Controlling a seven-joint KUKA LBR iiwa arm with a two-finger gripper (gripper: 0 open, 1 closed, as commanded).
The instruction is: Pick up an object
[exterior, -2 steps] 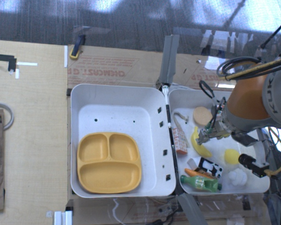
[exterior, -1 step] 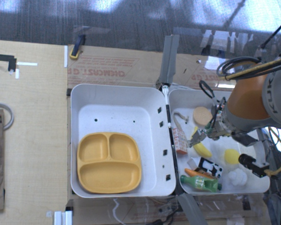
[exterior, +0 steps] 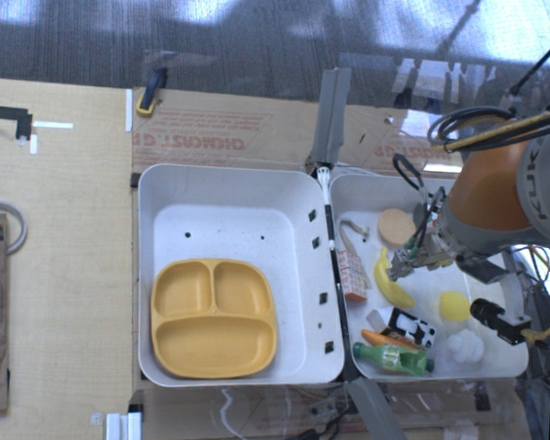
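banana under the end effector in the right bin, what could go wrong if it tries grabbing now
The end effector hangs right over the banana, whose curved skin could slip out of a pinch. The round tan disc and the snack packet lie close by, so the fingers might nudge or catch one of them instead. The arm hides part of the bin, so contact is hard to judge.

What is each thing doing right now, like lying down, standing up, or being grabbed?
yellow divided plate: flat, right way up, in the left bin.
green bottle: on its side, right bin, front.
banana: lying flat beneath the gripper.
yellow ball: resting loose.
round tan disc: lying flat.
gripper: low over the banana; grip too unclear to tell.
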